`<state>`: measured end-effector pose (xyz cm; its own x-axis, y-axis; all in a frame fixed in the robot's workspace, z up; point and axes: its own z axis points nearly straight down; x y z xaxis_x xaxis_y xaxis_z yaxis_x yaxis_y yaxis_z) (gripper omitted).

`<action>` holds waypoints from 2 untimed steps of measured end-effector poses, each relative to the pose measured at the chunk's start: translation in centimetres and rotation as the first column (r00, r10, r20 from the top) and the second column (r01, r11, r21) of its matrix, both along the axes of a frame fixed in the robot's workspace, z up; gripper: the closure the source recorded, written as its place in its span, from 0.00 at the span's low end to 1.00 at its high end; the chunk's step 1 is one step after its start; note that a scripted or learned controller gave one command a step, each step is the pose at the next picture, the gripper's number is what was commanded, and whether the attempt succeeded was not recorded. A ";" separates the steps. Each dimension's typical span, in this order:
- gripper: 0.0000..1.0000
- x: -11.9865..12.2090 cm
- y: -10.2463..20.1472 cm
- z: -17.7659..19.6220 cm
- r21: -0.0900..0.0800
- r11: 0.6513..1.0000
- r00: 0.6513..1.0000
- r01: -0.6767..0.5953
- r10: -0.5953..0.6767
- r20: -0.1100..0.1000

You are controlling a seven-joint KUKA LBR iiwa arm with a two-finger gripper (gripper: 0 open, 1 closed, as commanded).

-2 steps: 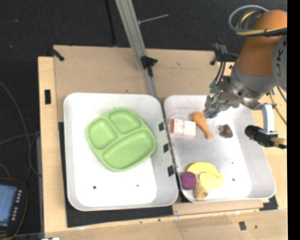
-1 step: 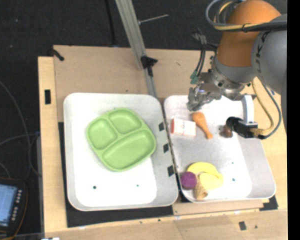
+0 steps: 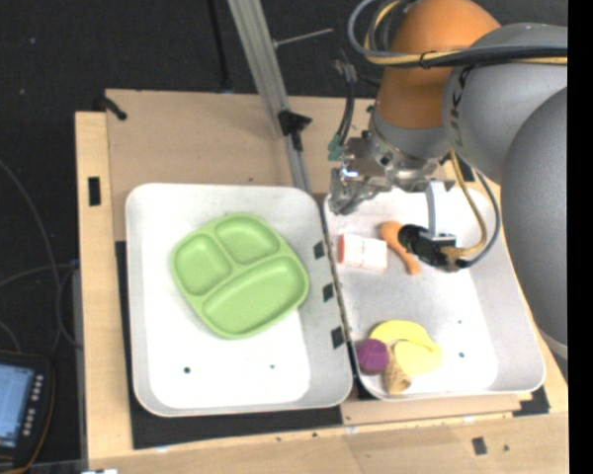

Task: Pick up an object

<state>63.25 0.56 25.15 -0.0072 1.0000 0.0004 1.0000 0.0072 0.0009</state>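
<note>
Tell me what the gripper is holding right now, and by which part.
Nothing visible. The gripper hangs over the right bin's far-left corner, apart from the white block and orange piece below it.

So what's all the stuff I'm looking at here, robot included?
bins: two, white, side by side on the bench
divided plate: one, light green, three compartments, in the left bin
small box: one, white with an orange-red end, near the dividing edge of the right bin
carrot-like piece: one, orange, right bin, beside the box
yellow object: one, yellow, front of the right bin
purple ball: one, purple, touching the yellow object's left side
metal rail: one, silver, slanting behind the bins
screen device: one, dark, lower left off the bench
arm: one, grey with orange band, from the right
hand: one, metal, over the right bin's back corner
</note>
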 end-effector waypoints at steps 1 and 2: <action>1.00 1.5 3.9 -0.5 -0.001 1.000 1.000 0.001 -0.001 0.001; 1.00 3.9 8.3 -0.4 0.000 1.000 1.000 0.001 -0.001 0.002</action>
